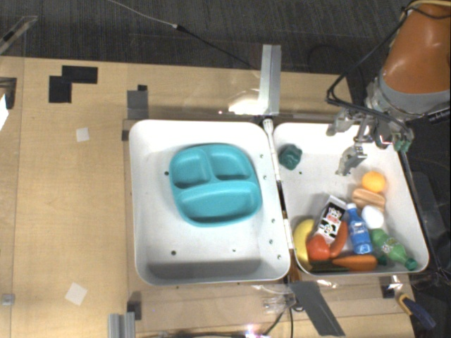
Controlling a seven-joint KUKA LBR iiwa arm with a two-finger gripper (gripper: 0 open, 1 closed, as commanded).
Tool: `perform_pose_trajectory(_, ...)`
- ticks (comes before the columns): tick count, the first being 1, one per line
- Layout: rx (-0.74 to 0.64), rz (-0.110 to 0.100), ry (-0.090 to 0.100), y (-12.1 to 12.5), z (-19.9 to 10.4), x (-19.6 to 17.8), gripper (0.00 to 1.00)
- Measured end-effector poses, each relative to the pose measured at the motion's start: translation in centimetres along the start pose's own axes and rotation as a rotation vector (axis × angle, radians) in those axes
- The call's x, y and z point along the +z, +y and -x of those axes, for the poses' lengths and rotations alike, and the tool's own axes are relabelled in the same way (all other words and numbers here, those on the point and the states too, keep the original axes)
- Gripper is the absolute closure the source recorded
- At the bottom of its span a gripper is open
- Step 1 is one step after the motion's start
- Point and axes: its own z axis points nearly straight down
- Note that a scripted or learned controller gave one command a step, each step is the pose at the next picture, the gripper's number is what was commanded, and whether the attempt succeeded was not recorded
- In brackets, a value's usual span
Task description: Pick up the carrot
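The carrot (356, 263) is a long orange piece lying flat along the front wall of the right bin (317, 143), in a pile of toy food. My gripper (352, 157) hangs over the back part of that bin, well behind the carrot and apart from it. Nothing shows in its grasp. Bare bin floor separates the gripper from the pile.
Around the carrot lie a red piece (318, 249), a banana (301, 236), a black-and-white carton (329, 220), a blue bottle (359, 234), green pieces (394, 251) and an orange ball (374, 182). A teal lump (289, 155) sits by the divider. The left bin holds a teal divided plate (213, 182).
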Motion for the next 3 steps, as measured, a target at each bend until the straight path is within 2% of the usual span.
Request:
perform_pose_trajectory(1, -0.078, -0.003, 0.002, -10.8, -3.3, 3.5, 0.0)
perform_pose_trajectory(2, -0.493, 0.004, 0.005, -10.1, -1.0, 13.0, 0.0)
perform_pose_trajectory(3, -0.539, -0.009, -0.012, -10.4, 4.4, 14.5, 0.0)
